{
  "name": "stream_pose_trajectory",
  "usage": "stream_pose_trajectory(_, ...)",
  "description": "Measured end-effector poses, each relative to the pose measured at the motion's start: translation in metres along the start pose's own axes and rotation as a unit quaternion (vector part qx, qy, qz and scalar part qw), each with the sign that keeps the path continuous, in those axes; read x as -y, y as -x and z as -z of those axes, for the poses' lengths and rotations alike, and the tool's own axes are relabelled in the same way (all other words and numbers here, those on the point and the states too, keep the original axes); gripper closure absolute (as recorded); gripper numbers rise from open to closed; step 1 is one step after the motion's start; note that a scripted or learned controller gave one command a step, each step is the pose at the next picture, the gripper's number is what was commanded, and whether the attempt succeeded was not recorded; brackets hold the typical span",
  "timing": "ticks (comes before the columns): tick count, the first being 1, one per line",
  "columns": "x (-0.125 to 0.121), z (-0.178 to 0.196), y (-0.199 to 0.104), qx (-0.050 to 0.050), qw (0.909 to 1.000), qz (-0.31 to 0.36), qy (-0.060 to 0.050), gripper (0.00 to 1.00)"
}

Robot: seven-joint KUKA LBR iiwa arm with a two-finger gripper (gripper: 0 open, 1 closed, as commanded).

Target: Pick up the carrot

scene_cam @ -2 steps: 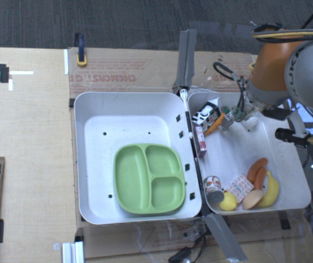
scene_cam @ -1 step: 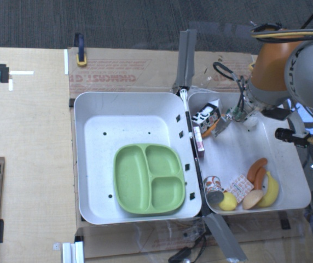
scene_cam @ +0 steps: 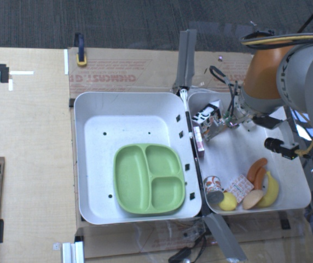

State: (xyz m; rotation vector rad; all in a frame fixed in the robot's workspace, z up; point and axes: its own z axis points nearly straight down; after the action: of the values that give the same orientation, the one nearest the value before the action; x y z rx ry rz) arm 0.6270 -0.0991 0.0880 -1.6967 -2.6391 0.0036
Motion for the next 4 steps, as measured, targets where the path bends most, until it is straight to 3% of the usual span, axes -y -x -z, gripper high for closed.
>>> stream_pose_trajectory(1,0.001,0.006,0.002,0.0,1.0,-0.001,-0.001,1.0)
stream_pose_trajectory(2,-0.011,0.1,-0.02,0.001,0.9877,-0.156,0.0,1.0)
stream_pose_trajectory(3,-0.011,0.1,-0.02,0.001,0.9877,-0.156,0.0,0.0)
stream_pose_trajectory(4,0.001,0.008,0.01,0.001,0.9878,-0.156,0.003,0.0)
